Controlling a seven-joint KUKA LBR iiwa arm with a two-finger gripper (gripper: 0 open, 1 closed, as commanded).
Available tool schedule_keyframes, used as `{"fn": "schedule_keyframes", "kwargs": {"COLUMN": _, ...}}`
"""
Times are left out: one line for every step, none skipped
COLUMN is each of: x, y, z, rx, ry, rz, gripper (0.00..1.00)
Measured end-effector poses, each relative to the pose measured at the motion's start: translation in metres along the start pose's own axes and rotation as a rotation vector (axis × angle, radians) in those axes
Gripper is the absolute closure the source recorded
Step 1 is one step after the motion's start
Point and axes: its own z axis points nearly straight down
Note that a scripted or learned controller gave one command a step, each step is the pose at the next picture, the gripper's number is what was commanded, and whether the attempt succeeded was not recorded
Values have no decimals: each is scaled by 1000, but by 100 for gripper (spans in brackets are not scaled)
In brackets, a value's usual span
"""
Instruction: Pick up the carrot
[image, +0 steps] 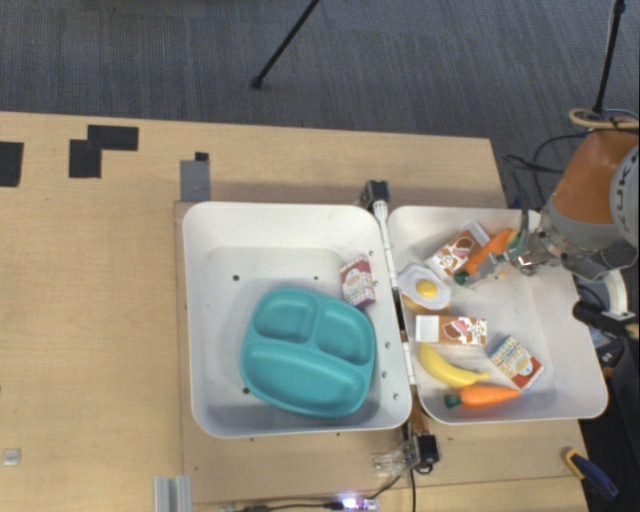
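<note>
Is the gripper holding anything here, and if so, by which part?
It cannot be told. The gripper sits at the upper carrot in the right bin, near its far end, but a hold between the fingers isn't visible.

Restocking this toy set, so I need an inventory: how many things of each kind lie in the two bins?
Carrots: 2
Banana: 1
Fried egg: 1
Printed food packets: 4
Teal divided plate: 1
Total: 9
</note>
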Motion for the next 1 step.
{"fn": "schedule_keyframes", "kwargs": {"x": 32, "y": 36, "z": 2, "rx": 8, "ry": -5, "rz": 288, "gripper": 0}}
